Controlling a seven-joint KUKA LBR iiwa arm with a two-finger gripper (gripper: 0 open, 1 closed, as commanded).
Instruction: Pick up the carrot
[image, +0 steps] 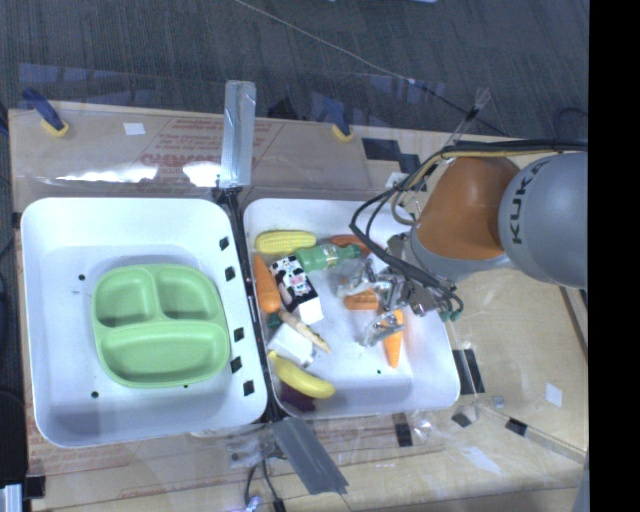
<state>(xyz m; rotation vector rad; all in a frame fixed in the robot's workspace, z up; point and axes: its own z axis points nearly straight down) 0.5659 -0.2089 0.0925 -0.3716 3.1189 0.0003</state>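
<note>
You see the end effector (388, 318) low in the right bin (440, 385), seemingly touching a carrot (394, 348); its grip state cannot be told.

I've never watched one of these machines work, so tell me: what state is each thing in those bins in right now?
Green tray: lying flat in the left bin.
Carrot: lying in the right bin, just under the gripper.
Corn cob: lying at the bin's far edge.
Banana: lying near the front edge.

Arm (520, 225) low, fingers (385, 322) downward
</note>
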